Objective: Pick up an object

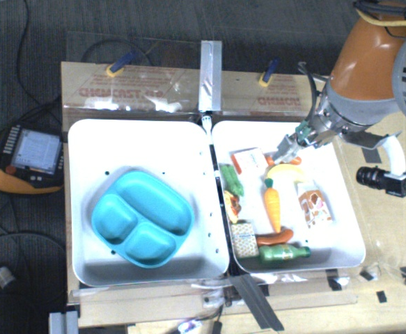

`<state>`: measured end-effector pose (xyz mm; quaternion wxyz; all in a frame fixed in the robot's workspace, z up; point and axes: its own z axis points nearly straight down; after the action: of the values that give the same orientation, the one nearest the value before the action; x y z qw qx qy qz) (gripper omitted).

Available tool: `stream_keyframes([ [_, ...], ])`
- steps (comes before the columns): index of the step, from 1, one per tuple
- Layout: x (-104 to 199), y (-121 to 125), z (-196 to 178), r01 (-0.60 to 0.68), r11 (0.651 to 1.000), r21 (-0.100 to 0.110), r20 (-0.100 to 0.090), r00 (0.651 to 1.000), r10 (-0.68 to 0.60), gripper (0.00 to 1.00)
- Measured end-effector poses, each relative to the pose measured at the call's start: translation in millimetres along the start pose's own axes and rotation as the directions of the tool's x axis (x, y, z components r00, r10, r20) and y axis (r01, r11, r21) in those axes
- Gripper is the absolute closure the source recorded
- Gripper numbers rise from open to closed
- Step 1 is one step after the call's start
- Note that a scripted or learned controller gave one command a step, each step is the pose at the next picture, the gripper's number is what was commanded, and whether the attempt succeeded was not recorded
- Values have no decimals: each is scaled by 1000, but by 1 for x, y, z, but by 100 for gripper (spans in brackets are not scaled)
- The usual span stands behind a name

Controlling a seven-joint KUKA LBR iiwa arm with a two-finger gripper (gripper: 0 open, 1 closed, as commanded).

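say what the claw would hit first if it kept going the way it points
Probably the yellow banana just below the claw, which points down-left into the right bin; depth is unclear, so it might pass toward the carrot.

Right bin [349, 207], and it's crowded. An orange carrot [272, 204] lies lengthwise at the centre, green top toward the far edge. A yellow banana [291, 171] sits just beyond it, a white-and-red carton [248, 160] toward the far left corner. Down the left wall: a green vegetable [231, 179], then a checkered packet [244, 239]. Near edge: a sausage [274, 239] beside a green bottle [284, 253] lying flat. A snack packet [314, 207] rests toward the right wall.
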<state>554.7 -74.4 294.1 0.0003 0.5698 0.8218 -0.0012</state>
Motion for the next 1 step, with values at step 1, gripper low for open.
stream_keyframes([
  [1, 0, 0, 0, -1, 1000, 1, 1, 1000, 1, 0],
])
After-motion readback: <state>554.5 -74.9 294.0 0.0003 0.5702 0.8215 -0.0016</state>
